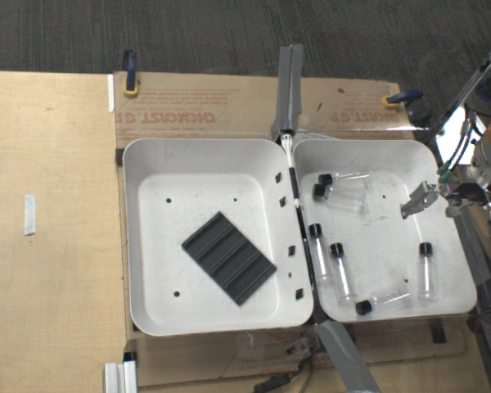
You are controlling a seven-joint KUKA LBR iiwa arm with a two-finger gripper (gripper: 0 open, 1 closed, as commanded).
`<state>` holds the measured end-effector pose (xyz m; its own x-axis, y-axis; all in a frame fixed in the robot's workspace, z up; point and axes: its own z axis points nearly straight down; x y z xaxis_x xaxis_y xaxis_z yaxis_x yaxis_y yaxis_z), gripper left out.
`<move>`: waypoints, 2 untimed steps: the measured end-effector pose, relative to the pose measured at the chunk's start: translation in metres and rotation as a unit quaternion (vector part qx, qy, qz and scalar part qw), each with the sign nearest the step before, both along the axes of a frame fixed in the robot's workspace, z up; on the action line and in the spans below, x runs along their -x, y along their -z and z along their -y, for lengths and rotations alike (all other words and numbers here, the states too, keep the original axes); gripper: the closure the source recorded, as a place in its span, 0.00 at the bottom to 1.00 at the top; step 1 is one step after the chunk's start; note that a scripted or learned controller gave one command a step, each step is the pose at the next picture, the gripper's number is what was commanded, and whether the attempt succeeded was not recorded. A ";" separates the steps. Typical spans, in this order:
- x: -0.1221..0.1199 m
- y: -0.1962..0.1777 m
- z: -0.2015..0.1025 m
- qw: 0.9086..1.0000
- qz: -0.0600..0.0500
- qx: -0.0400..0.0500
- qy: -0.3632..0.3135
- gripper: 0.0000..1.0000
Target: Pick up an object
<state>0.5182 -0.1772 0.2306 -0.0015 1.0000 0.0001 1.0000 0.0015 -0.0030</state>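
- Right white bin (pixel 393 150) held five clear plastic vials with black caps: one (pixel 383 301) lay along its near wall, three (pixel 341 270) stood mid-bin, one (pixel 344 187) lay toward the far wall.
- Grey metal gripper (pixel 417 201) hung over that bin's right side; finger spread could not be told, nothing seen held.
- Left of that bin, a dark ribbed rectangular block (pixel 228 257) lay in the neighbouring white bin (pixel 200 150).

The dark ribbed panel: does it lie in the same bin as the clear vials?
No, the dark ribbed panel lies alone in the left bin; the vials are in the right bin.
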 end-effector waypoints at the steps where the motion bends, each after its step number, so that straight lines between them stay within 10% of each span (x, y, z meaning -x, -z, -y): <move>1: -0.028 0.090 0.012 1.000 0.000 0.000 -0.011 0.00; 2: -0.093 0.098 -0.056 1.000 0.001 0.000 -0.030 0.00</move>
<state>0.6114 -0.1212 0.1327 -0.0610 0.9981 -0.0006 0.9981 0.0610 -0.0013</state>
